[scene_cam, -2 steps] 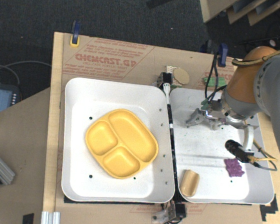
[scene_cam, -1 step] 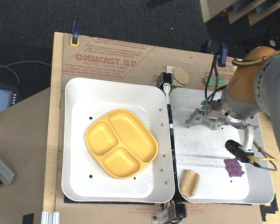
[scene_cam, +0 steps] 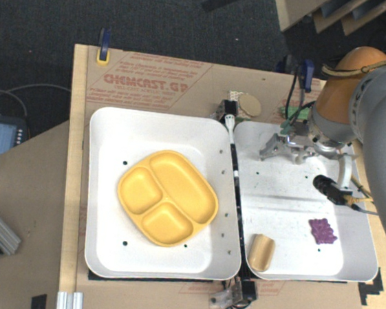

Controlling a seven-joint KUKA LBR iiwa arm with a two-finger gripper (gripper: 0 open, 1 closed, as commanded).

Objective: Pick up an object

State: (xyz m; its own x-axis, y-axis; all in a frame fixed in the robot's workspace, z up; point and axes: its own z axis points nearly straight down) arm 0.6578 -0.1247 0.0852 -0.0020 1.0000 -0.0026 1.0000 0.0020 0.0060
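Three loose things lie in the bins. A small purple lump (scene_cam: 322, 231) sits on the floor of the right bin (scene_cam: 292, 196), towards its right side and nearer the front rim than the back. A tan cup (scene_cam: 261, 252) lies on its side in the same bin's front left corner, just beside the wall shared with the other bin and well apart from the lump. A yellow plate (scene_cam: 167, 197) with three compartments lies flat near the middle of the left bin (scene_cam: 111, 141), turned at an angle to the bin's walls; two smaller compartments face left and front, and the larger one faces the back right.

The gripper (scene_cam: 287, 148) hangs over the back part of the right bin, close to its back rim and towards the left half. It is well apart from the lump and the cup, and nothing can be seen in its grasp. Whether it is open or closed cannot be told from this slant.

The grey arm (scene_cam: 383, 123) comes in from the right, its orange band (scene_cam: 346, 85) above the wrist.

Both bins rest side by side, walls touching, on a brown tabletop (scene_cam: 153, 76) with red print along its back strip. A blue clamp (scene_cam: 105, 47) grips the tabletop's back left corner, and a small round tan disc (scene_cam: 248, 106) lies behind the bins near where they meet.
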